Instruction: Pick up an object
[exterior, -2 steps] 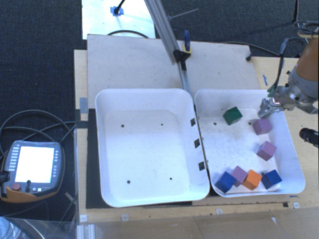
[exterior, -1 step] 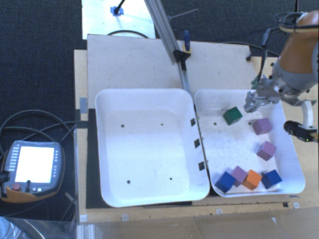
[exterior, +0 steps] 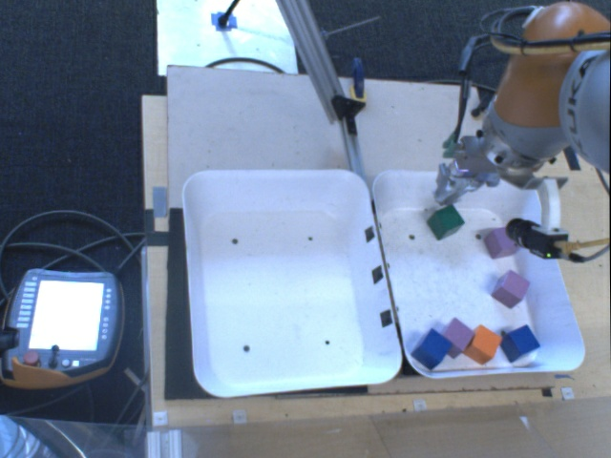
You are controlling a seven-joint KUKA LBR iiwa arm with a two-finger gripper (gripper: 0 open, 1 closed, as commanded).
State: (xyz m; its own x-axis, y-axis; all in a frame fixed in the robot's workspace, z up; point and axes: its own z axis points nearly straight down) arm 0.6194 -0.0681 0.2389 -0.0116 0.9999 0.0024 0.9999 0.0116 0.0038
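Observation:
My gripper (exterior: 447,195) hangs over the far part of the right bin (exterior: 420,284), under the orange wrist band. Its tips are just above and behind a green cube (exterior: 445,222), which lies on the bin floor and is not between the fingers. Further right in the same bin are two purple cubes (exterior: 498,243) (exterior: 510,288). Along the bin's near edge sit a blue cube (exterior: 431,347), a purple cube (exterior: 459,335), an orange cube (exterior: 483,343) and another blue cube (exterior: 520,342).
The left bin (exterior: 205,256) stands beside the right one, their rims touching in the middle. A slanted metal pole (exterior: 320,60) crosses the board behind the bins. A teach pendant (exterior: 62,327) lies at the far left, off the bench.

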